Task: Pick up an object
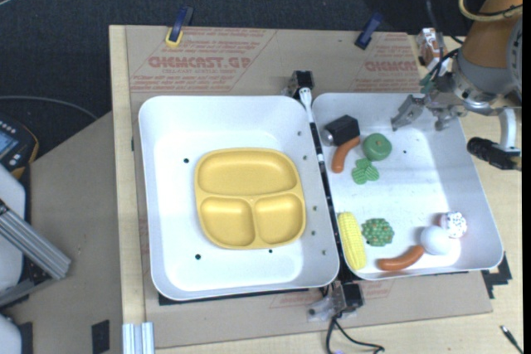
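- My gripper (425,113) hangs over the far right corner of the right bin (469,178), close to its rim, with my grey arm (489,54) reaching in from the right.
- My two fingers (404,113) are spread apart, and nothing sits between them.
- Nearest to me, a round green piece (377,147) lies on the bin floor, touching a smaller leafy green piece (364,172) just in front of it.
- A black block (341,129) lies near the bin's left wall, with an orange sausage (343,154) slanting just below it.
- Along the near side lie a yellow corn cob (352,240), a green broccoli (378,231) just beside it, a second orange sausage (399,260), and a white ball (437,240) next to a small white speckled piece (455,222).
- The left bin (166,178) holds a yellow divided plate (249,196), with three compartments, lying flat at its middle.
- Both bins rest on a brown board (249,62).
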You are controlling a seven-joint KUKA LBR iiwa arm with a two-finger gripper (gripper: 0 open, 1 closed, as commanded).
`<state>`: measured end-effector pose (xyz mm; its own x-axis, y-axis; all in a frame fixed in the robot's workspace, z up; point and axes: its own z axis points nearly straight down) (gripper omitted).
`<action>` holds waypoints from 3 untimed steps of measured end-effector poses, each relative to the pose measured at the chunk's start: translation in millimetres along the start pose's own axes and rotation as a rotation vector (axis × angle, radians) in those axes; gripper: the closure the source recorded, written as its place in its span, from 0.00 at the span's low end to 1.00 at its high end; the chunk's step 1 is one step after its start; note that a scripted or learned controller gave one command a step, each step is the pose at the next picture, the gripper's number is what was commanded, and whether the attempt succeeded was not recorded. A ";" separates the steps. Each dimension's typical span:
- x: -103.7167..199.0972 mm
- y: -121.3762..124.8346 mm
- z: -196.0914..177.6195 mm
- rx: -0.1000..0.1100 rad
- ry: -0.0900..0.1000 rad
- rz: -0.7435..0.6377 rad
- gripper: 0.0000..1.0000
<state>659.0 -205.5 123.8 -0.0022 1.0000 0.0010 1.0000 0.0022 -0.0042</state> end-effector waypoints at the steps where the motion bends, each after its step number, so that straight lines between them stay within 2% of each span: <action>1: 1.0 -0.2 41.3 0.000 0.000 0.000 0.00; 2: 0.7 1.6 27.1 -0.006 -0.002 -0.001 1.00; 3: 1.2 7.2 -37.9 -0.014 -0.005 0.001 1.00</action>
<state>666.3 -204.3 161.7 -0.0014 1.0000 -0.0038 1.0000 0.0014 0.0096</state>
